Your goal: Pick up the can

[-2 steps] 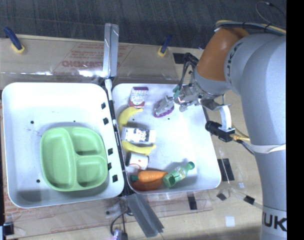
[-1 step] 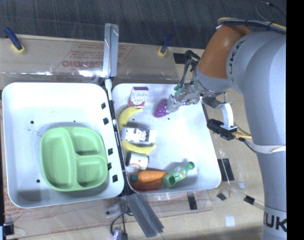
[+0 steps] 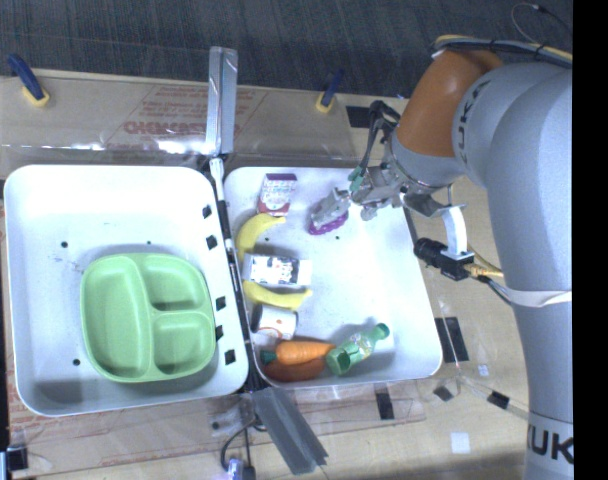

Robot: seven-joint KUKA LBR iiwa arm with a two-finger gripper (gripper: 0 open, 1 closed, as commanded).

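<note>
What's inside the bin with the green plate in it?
The left bin holds just the green divided plate, lying flat on the floor of the bin. Its three compartments look bare. Whatever might be beneath the plate is covered, so I can't tell.

Both bins (image 3: 44, 268) are looking like smooth white plastic with a soft sheen. The green tray (image 3: 149, 313) is showing matt plastic. The can (image 3: 329, 213) is gleaming like metal. The arm (image 3: 524, 138) is appearing smooth grey, its orange band (image 3: 439, 98) glossy. The bottle (image 3: 359, 348) is looking like clear plastic.
</note>
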